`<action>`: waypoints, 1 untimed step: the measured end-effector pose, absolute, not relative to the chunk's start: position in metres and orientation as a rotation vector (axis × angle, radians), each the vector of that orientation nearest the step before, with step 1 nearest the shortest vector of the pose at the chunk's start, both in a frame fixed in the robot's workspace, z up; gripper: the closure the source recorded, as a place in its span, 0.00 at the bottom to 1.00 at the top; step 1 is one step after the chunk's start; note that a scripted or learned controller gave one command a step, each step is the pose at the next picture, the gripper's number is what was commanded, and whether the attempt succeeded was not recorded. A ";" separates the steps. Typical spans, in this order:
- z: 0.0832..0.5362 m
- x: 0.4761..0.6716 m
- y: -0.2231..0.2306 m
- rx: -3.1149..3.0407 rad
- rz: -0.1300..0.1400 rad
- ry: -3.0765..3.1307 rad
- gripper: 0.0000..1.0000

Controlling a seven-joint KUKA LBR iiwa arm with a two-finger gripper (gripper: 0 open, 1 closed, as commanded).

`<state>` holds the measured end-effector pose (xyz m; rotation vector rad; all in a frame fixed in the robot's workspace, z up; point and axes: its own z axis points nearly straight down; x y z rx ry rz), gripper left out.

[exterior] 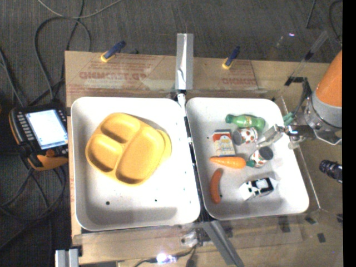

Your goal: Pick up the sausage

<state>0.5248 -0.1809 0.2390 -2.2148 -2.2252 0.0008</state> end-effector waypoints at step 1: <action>0.167 0.483 -0.093 -2.215 0.003 -2.221 0.00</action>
